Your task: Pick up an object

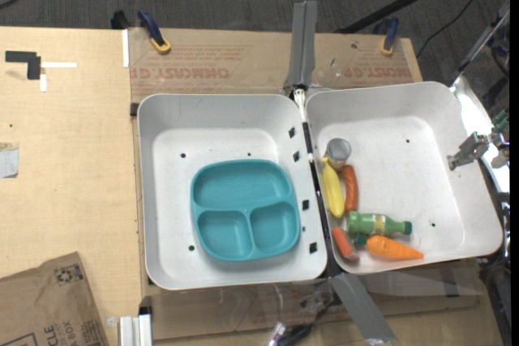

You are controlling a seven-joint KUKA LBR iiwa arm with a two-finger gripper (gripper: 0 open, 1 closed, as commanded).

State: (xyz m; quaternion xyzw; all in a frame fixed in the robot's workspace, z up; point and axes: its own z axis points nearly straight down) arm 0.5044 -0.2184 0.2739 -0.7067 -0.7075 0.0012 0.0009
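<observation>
Two white bins side by side: left bin [154, 198] holds a teal divided plate [246, 208]; right bin [430, 105] has a banana [333, 189], sausage [351, 186], green bottle [379, 224], carrot [393, 248] and small can [337, 150] clustered by its left wall. Gripper [472, 148] at right rim, fingers unclear, holding nothing visible.

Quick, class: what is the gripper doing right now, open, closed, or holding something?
Gripper: at the right bin's right rim, holding nothing; open or closed cannot be told.

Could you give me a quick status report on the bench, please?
Gripper at right bin's far right rim, holding nothing. Banana, green bottle, carrot clustered at bin's left side, untouched. Teal tray in left bin.
</observation>
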